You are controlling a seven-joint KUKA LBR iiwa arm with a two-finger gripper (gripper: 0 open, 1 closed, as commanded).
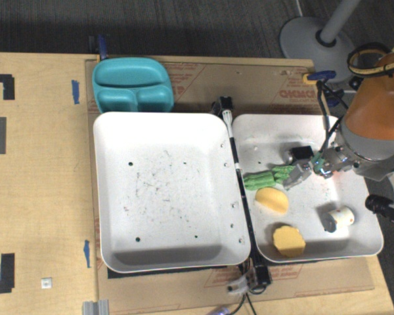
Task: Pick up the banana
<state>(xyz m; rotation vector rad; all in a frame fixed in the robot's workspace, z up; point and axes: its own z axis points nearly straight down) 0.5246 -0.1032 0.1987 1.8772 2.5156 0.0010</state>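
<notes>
Yellow banana [272, 199] lies mid-bin in the right bin [361, 245]; the tool [301, 171] — grip unreadable — hovers just above it.

Cut off at the edges, hidden under the wrist, too small to name.

Loses most of the grey arm [374, 143] past the right edge, orange band included. Hides the right end of the green thing [266, 177] beneath the gripper [301, 174], contact impossible to judge. Cannot make out the kind of the rounded yellow piece [272, 200], the blocky yellow piece [289, 240] or the small white and grey item [338, 218]. Covers the front of the teal tray [132, 84] with the left bin [111, 176]. Crops the grey stand [315, 35] at the top and the cables [240, 294] at the bottom. Leaves a tiny square [46, 282] on the bench unreadable.
</notes>
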